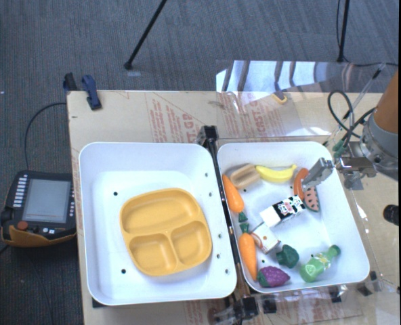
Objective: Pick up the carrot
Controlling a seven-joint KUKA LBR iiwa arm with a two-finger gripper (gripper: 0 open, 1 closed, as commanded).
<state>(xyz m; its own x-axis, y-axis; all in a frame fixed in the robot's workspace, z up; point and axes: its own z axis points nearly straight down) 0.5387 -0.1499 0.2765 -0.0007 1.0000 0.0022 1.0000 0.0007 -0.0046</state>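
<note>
your gripper (320, 171) hangs over the right bin's (353, 215) upper right part, just beside the watermelon slice (311, 199); whether its fingers are parted or clenched, you cannot tell. the carrot (247, 253) lies by the bin's left wall, near the grapes (273, 275). a yellow tray (165, 230) sits in the left bin (99, 181).

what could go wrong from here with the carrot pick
1. Two carrots lie along the right bin's left wall: one upper, one lower. The pincer is near the far upper right, so it may go for either.
2. Both carrots hug the wall, leaving little room for a finger on that side.
3. The lower carrot is crowded by a small white box and purple grapes, which the pincer could bump or grab instead.
</note>
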